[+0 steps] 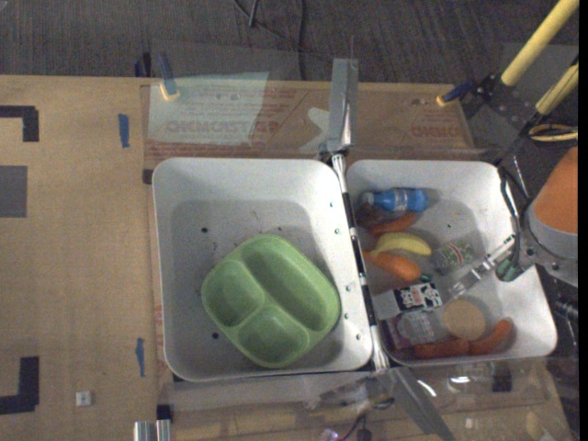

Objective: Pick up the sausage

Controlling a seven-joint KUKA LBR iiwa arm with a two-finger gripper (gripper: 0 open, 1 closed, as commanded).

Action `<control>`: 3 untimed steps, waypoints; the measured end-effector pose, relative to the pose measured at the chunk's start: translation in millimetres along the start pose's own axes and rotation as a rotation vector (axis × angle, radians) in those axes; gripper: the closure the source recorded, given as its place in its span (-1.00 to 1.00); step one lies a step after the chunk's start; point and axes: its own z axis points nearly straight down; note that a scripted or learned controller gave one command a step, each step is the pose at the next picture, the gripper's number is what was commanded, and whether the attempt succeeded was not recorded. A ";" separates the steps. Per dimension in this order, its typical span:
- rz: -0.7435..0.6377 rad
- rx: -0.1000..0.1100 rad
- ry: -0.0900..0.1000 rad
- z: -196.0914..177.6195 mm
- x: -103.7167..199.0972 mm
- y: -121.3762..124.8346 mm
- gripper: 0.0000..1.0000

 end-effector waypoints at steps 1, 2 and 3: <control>0.468 0.002 -0.003 -0.1 52.5 -23.9 -1.00; 0.471 -0.002 -0.003 -10.7 51.3 -23.5 1.00; 0.471 -0.001 -0.003 -10.6 51.4 -23.6 -1.00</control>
